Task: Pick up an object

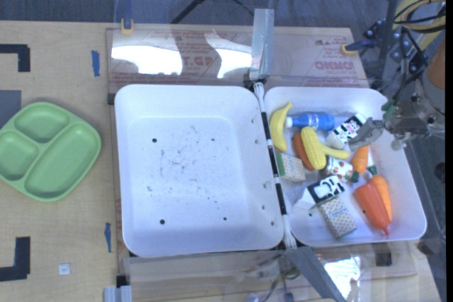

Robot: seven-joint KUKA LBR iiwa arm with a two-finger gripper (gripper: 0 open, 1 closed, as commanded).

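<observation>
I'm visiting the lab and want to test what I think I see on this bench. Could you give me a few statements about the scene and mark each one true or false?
1. All the toys lie in the right bin. True.
2. The banana lies in the green plate. False: it lies in the right bin, along its left wall; the divided plate sits on the bench to the left of the left bin.
3. The gripper is over the right bin's upper right part, near the black and white toy. True.
4. The carrot is in the left bin. False: it lies by the right bin's right side.
5. The blue bottle lies on its side beside the banana. True.
</observation>
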